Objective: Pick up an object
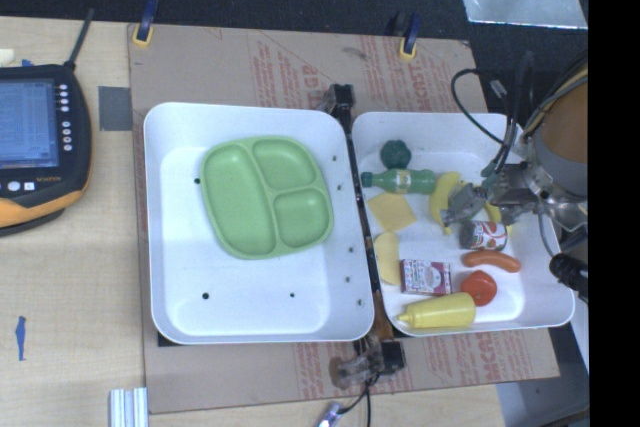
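My gripper [468, 212] hangs low over the right bin [455, 127], coming in from the right. It sits between a yellow banana [444, 195] on its left and a small red-and-white can [489, 236] just below it, and partly covers the can's top. Close by lie an orange sausage [492, 262], a red tomato [481, 287], a red-brown packet [425, 275], a yellow mustard bottle [438, 312], a green bottle [400, 180], a dark green round piece [396, 153] and two pale yellow slices [392, 212] [387, 258]. I see nothing held in the gripper.
The left bin [180, 305] holds a green divided plate [268, 195]. A handheld control pendant [40, 140] lies on the bench at the far left. Black cables [470, 100] loop over the right bin's far rim near the arm [565, 130].
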You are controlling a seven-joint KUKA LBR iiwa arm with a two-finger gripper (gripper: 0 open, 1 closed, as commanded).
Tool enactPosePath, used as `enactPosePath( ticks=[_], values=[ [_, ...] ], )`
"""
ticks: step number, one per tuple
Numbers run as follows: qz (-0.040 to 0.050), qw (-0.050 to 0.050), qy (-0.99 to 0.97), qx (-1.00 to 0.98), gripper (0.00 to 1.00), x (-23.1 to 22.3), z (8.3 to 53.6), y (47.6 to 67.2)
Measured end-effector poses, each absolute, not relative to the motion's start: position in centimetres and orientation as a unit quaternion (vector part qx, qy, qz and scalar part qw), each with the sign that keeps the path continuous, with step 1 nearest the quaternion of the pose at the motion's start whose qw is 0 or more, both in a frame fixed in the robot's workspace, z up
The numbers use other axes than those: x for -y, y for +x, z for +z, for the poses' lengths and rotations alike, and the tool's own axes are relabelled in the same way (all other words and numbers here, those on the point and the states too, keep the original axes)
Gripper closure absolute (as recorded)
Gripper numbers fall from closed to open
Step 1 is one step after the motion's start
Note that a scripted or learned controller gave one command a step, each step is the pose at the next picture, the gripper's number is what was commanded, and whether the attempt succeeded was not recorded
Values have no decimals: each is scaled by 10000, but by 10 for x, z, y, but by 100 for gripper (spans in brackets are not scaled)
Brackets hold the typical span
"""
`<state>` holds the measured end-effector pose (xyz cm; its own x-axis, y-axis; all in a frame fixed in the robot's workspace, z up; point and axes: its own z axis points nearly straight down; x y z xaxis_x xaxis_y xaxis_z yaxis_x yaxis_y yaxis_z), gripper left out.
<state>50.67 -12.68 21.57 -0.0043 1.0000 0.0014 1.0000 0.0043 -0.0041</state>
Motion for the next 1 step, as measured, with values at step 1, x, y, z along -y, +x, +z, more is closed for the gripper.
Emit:
enactPosePath(
  ticks=[1],
  values=[
    [22, 16, -7055, 7087, 0, 161, 101, 564]
  ],
)
